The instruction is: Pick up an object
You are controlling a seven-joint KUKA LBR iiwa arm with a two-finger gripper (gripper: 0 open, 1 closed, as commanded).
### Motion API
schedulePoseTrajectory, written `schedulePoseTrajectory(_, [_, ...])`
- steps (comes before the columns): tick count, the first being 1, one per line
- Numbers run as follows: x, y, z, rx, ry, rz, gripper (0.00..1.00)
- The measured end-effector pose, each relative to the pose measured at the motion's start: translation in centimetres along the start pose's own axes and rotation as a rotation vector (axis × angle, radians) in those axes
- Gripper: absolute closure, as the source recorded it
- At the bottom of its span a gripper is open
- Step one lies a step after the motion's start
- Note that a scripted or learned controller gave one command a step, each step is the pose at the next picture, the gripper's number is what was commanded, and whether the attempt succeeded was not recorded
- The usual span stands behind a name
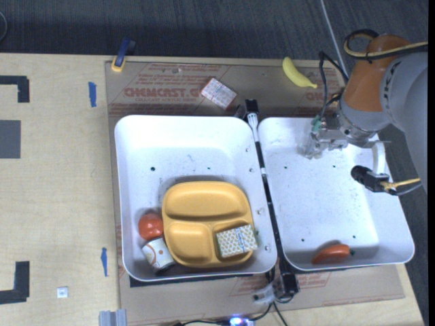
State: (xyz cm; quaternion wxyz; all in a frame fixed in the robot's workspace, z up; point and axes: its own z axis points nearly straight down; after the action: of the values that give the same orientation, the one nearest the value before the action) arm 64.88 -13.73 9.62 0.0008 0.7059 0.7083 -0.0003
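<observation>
We take the likeliest target to be the orange-red object (pixel 332 252) lying alone near the front wall of the right bin (pixel 380 209), well apart from everything else. Our hand (pixel 319 140) hangs low over that bin's far left corner, near the rim, with nothing visibly held; we cannot tell how far open it is. The left bin (pixel 136 155) holds a yellow divided tray (pixel 204 216) with a patterned block (pixel 236 242) on it, plus a red ball (pixel 150 225) beside it. We judge this the approach stage; next, we must travel toward the front wall and descend over the object.
</observation>
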Motion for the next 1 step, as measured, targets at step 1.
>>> schedulePoseTrajectory(1, [4.73,-1.27,-8.95,-0.002,0.001,0.001,1.0])
